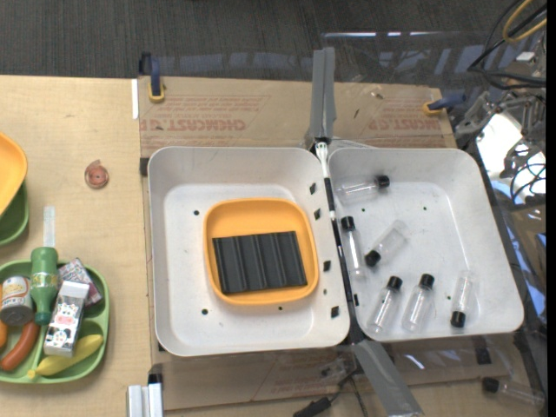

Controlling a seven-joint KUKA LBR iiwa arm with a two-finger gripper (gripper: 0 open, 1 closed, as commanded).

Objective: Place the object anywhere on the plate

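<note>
Vials (387, 302) loose in right bin (486, 198), well apart from plate (261, 220) in left bin. Judged light, stiff, slippery, breakable glass or plastic; rolls easily. Best grip across mid-body, not cap. Pincer state: cannot tell.

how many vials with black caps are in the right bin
6 clear plastic vials with black caps in the right white bin: top left, along the left wall, centre, and three along the front. None looks hidden.
</note>
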